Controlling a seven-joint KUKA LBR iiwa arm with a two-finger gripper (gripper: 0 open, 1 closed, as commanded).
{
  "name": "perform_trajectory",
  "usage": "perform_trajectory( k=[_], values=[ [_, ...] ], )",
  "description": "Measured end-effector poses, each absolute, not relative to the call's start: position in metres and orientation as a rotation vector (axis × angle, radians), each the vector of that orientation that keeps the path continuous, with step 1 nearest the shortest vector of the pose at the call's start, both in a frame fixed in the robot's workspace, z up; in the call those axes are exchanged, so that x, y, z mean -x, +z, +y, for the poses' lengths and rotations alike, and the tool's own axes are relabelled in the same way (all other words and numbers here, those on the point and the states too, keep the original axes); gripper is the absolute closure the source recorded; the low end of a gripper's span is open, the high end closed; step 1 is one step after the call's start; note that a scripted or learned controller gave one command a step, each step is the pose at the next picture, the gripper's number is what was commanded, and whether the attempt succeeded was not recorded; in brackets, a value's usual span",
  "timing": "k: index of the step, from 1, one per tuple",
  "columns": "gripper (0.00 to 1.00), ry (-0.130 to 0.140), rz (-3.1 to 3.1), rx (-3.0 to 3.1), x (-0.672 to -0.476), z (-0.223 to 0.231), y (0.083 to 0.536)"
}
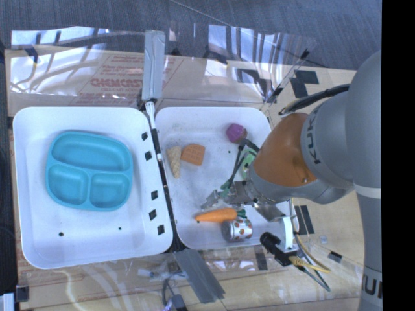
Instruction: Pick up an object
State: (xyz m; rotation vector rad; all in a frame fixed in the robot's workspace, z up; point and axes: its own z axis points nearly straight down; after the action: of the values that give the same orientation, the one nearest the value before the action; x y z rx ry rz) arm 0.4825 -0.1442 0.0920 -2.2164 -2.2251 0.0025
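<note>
The carrot (218, 216) lies crosswise just below the jaws of the gripper (224, 196) in the right bin (194, 125); whether they stand apart I cannot tell

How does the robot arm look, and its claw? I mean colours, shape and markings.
The arm is thick, rounded and grey, with a broad orange band above the wrist and dark letters on the grey shell. The claw is small, metallic, with thin cables beside it.
</note>
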Motion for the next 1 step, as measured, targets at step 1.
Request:
perform_trajectory(
  k=[1],
  values=[
    [0.00,0.000,-2.233,2.207,-0.5776,-0.1116,0.0917]
  ],
)
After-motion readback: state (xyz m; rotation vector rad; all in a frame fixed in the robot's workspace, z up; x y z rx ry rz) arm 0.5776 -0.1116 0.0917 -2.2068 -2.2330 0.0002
